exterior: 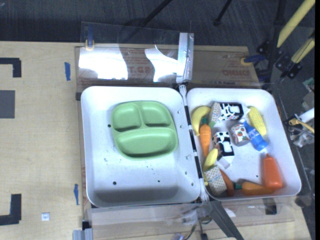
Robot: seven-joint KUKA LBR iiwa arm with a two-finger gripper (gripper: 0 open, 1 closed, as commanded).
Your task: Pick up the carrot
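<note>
On the left, the desk (35, 149) is bare wood with a few black and blue tape marks. Next comes the left bin (95, 174), which holds a green divided plate (144, 128) turned upside-down or right-way, hard to say, sitting toward its back half. Past the shared rim lies the right bin (285, 149), crowded with toys. The carrot (205, 140) lies lengthwise hard against that bin's left wall, just beside a yellow banana (199, 116) at its far end and touching a second yellowish piece (211, 157) near its tip. Farther right sit a cow-patterned block (230, 111), a corn cob (257, 121), a blue bottle (256, 139) and an orange bottle (271, 171).

The end effector's state: I cannot tell.

The likely trouble is the wall: a finger descending on the carrot's left side may strike the rim, or close on the banana instead. Other orange pieces along the near edge (252, 187) could also be mistaken for it.
</note>
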